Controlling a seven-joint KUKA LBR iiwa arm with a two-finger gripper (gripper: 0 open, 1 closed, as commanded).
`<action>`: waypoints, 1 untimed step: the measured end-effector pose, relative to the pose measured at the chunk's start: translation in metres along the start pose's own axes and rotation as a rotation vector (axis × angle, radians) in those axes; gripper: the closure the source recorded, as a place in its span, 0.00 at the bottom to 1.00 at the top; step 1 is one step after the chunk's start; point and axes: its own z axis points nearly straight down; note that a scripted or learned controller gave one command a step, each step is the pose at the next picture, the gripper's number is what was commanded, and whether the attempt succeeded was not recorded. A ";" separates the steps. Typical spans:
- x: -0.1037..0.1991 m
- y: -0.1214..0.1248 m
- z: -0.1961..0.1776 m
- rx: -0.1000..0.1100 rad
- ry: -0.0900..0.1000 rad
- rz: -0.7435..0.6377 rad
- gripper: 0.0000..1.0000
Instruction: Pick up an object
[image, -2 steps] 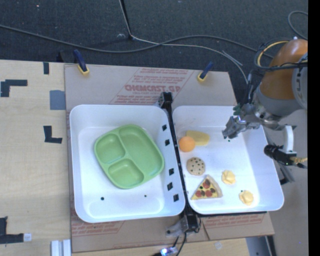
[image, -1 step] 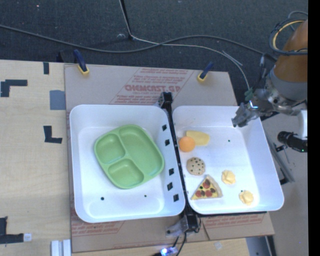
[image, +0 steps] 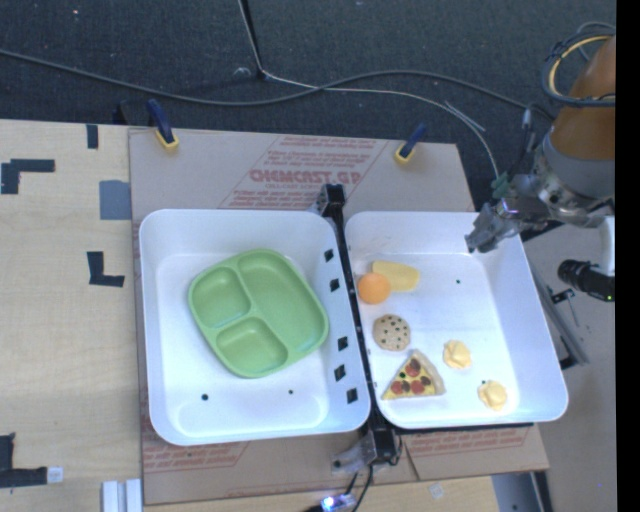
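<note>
right now gripper (image: 486, 232) hovers over right bin (image: 520, 300) at its 1 o'clock corner, nothing visibly in it; can't tell how far apart it stands. objects sit in bin's left and lower part: orange ball (image: 373, 288) touching yellow block (image: 397, 275), cookie (image: 391, 331) below, pizza slice (image: 413, 379) at 6 o'clock, two small yellow pieces (image: 457, 354) (image: 492, 394) near 5. green divided plate (image: 258, 311) in left bin (image: 160, 330).

Bench (image: 60, 330) w/ cardboard sheet (image: 300, 170), 2 white bins (image: 160, 330) on it.
</note>
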 end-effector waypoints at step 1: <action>0.055 0.005 -0.003 0.000 0.001 -0.006 1.00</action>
